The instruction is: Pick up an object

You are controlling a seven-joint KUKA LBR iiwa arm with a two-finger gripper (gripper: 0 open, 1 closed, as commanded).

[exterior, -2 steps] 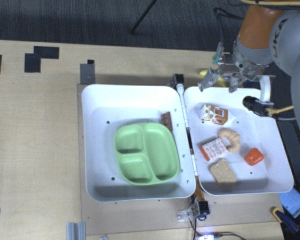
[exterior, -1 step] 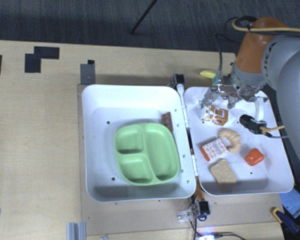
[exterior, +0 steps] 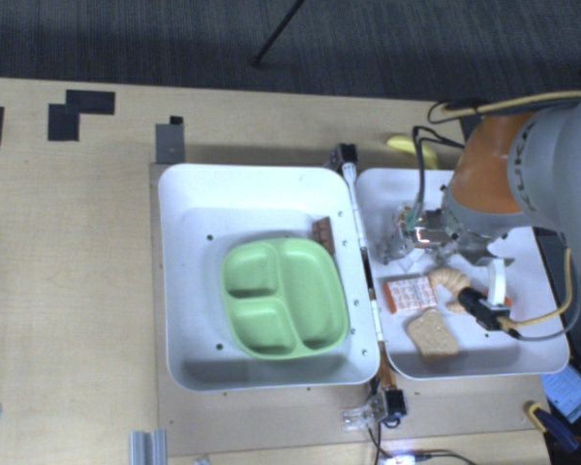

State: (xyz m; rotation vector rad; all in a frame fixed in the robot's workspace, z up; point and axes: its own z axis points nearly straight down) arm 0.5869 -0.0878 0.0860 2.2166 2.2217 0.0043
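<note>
Nearest, on the desk [exterior: 68,289]: two shallow white bins side by side, left bin [exterior: 189,260] and right bin [exterior: 523,361].

Low in the right bin, toward 7 o'clock of its floor: a tan bread slice [exterior: 433,333], lying flat, just inside the near wall.

Just beyond the slice, at its 11 o'clock: a red-and-white packet [exterior: 410,294], flat, slightly tilted, close to the slice but whether touching is hard to tell.

At 3 o'clock of the packet, touching its edge or nearly so: a small tan roll [exterior: 447,279].

Filling the middle of the left bin: a green divided plate [exterior: 286,296], three compartments, nothing seen in them.

Farther in, at 12 o'clock of the packet: the end effector [exterior: 416,232], low over the right bin's floor toward its 10 o'clock side, apart from packet, roll and slice. Nothing seen gripped. Wide or narrow: cannot tell, the tip being a blur of metal and wire.

Behind it, reaching in from 3 o'clock: the grey arm [exterior: 542,163] with its orange band.

At 1 o'clock of the plate, against its rim: a small brown piece [exterior: 321,231], too small to name.

Beyond the right bin's far wall, at 12 o'clock: a yellow thing [exterior: 404,144] on the desk, partly hidden.

Farthest: dark floor [exterior: 174,17].
</note>
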